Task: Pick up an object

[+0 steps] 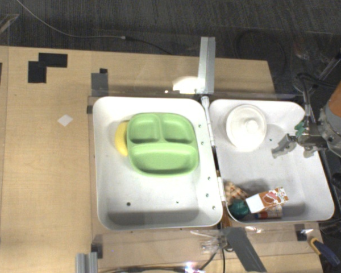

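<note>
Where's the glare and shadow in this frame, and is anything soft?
Camera view: glare blows out a patch of bench behind the left white bin; soft shadow lies along both bins' near walls; the round white bowl is nearly washed out; the end effector and orange-and-white carton look slightly soft.

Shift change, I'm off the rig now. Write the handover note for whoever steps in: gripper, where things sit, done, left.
Gripper: over the right bin's right side, above bare floor, nothing seen between its fingers; open or shut can't be told.
Right bin: white bowl at the back; small carton, teal object and a brownish item at the front.
Left bin: green divided plate lying over a yellow object.
Done: nothing picked.
Left: pick up one object.
</note>
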`<state>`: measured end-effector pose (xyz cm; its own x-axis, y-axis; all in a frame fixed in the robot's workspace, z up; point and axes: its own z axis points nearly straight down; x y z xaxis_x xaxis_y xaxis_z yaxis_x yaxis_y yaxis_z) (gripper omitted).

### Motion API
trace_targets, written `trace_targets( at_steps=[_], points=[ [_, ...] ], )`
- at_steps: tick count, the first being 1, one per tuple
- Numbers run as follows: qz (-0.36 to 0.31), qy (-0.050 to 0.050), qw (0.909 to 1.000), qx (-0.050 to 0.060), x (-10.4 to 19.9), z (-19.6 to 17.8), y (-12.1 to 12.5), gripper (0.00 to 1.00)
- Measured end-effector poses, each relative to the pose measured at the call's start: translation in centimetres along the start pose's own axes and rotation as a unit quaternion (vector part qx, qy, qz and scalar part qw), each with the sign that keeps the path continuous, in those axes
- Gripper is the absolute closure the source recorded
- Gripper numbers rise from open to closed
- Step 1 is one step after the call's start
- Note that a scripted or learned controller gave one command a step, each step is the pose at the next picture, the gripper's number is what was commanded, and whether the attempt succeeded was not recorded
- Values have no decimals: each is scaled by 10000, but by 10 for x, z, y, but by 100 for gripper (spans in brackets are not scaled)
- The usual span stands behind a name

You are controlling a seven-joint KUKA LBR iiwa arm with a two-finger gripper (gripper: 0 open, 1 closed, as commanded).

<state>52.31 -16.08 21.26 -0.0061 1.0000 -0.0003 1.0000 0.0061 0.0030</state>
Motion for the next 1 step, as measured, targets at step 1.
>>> trace_targets(
  at_steps=[1],
  points=[
    [-225, -3, 9997, -10, 24, 119, 65, 0]
  ],
)
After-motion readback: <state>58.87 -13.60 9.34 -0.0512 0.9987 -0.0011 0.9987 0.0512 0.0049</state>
